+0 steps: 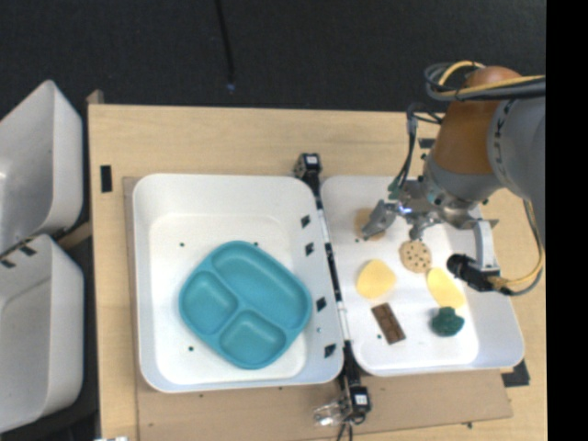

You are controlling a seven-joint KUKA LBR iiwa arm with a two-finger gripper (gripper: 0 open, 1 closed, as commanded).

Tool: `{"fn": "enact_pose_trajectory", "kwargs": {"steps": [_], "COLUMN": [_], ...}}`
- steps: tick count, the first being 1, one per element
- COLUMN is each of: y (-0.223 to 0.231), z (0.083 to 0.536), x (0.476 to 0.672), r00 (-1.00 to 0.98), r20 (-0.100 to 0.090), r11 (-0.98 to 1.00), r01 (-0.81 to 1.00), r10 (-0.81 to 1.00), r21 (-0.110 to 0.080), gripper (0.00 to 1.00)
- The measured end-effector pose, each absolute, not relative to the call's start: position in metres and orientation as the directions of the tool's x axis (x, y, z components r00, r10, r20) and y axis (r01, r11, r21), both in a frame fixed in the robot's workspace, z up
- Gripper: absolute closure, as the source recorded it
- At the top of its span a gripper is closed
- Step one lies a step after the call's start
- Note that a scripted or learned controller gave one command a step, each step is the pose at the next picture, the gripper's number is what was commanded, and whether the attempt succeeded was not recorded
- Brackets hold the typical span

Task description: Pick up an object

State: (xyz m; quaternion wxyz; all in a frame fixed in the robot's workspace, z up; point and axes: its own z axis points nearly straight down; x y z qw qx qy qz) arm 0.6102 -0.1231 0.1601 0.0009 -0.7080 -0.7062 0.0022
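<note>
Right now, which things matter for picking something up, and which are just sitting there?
In play, right bin:
gripper
perforated tan disc
pale yellow round piece
yellow piece
brown bar
green lump

Lying about:
teal divided tray
left bin

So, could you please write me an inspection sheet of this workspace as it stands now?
Surface: wooden bench bearing a left bin and a right bin, side by side.
Job's things: in the right bin, a cracker, a yellow blob, a yellow piece, a brown bar and a green lump.
Clutter: a blue tray with three compartments lies in the left bin.
Grippers: the tool is over the right bin's far part, just above the cracker; nothing seen between its fingers.
Cables: yellow and black cables loop by the wrist.
Surroundings: white containers off the bench's left; dark floor.
</note>
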Motion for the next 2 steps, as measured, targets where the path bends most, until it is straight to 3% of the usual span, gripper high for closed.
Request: {"fn": "enact_pose_trajectory", "kwargs": {"steps": [1, 2], "y": [-0.125, -0.125], "z": [0.107, 0.121], "x": [0.610, 0.611], "r00": [0.004, 0.010], "r20": [-0.002, -0.001], "r11": [-0.004, -0.010], "r01": [1.000, 1.000], "r10": [1.000, 1.000], "r21": [-0.003, 0.003], "gripper": [0.00, 1.00]}}
